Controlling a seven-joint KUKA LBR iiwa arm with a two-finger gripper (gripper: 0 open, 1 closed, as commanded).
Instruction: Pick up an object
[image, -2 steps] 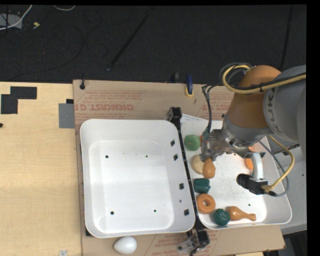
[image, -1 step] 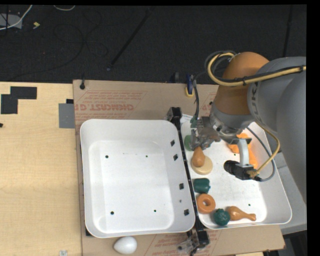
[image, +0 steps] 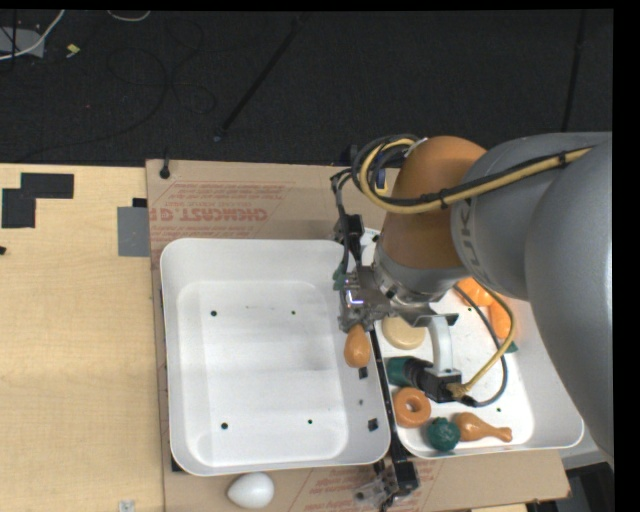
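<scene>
Gripper, at frame centre over the bins' shared edge, pinches or merely touches an orange egg; I cannot tell

Grey arm comes in from the right, bent down twd the bench. Orange band sits just above & right of the end effector. Yellow & black cables run along the arm's top and loop over the band, up-right of the end effector. End effector points down-left, below the wrist.
</scene>
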